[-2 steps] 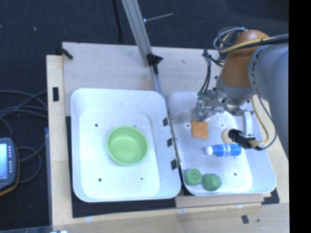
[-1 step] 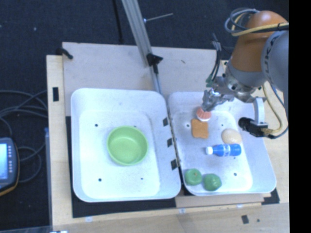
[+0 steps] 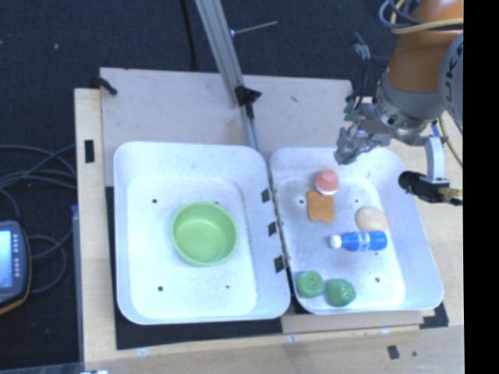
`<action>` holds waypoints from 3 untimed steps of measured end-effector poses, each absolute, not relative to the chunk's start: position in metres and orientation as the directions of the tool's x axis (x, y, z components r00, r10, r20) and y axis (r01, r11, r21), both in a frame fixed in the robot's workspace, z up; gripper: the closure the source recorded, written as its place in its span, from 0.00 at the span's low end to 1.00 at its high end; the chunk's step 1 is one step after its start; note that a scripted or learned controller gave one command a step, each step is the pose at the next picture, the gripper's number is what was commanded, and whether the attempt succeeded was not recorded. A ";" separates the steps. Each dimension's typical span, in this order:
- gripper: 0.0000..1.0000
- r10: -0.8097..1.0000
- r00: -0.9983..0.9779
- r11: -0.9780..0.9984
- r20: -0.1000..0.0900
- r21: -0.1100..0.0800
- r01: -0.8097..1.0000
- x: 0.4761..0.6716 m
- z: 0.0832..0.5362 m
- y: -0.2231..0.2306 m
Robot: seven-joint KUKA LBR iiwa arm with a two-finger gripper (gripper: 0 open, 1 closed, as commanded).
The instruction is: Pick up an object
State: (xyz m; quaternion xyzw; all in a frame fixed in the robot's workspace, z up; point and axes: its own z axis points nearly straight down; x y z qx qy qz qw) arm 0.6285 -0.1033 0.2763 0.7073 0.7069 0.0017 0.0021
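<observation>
Above right bin (image 3: pixel 405 209) far edge: pincer (image 3: pixel 347 153) hovering, touching nothing

Both white bins (image 3: pixel 140 170) look like smooth, faintly speckled plastic; the green bowl (image 3: pixel 204 233) at 9 o'clock is glossy plastic, as is the blue bottle (image 3: pixel 362 241) at 3 o'clock. The tabletop (image 3: pixel 179 100) reads as matt pale board, the slanted pole (image 3: pixel 218 33) as brushed metal

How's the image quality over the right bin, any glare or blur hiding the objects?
Camera view: soft overall, the right bin bright but not washed out; the blue bottle, orange block and green bowl read clearly. The gripper is dark and blurry, its detail unreadable.
</observation>
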 end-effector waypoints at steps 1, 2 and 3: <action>1.00 1.000 -0.003 0.003 0.001 0.000 1.000 0.617 0.264 -0.052; 1.00 1.000 -0.003 0.003 0.001 0.000 1.000 0.594 0.253 0.002; 1.00 1.000 -0.002 0.002 0.001 0.000 1.000 0.575 0.255 0.040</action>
